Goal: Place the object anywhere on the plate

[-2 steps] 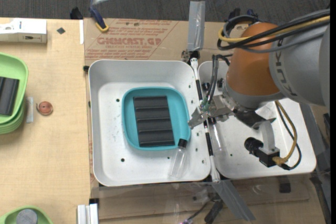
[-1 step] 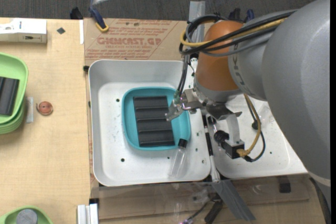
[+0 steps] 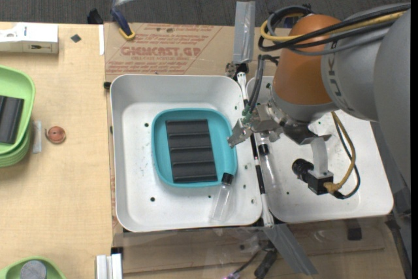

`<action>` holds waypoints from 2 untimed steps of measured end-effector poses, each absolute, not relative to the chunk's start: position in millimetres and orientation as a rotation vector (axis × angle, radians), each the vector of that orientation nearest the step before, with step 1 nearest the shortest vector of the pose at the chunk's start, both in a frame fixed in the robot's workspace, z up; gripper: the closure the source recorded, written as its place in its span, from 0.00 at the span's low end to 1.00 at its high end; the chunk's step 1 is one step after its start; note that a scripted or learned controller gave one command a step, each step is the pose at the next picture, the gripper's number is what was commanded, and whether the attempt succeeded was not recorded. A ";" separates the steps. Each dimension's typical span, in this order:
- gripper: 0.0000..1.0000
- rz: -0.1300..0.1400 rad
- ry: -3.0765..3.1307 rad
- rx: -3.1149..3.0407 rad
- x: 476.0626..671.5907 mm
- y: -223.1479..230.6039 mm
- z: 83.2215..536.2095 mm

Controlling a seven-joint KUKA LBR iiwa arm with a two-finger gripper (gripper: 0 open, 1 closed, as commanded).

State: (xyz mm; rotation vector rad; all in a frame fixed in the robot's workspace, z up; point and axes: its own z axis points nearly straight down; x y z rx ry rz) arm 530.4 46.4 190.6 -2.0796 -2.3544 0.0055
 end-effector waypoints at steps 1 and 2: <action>0.00 0.006 -2.339 -2.096 546.0 7.9 190.1; 0.00 0.005 -2.313 -2.126 582.8 42.2 237.4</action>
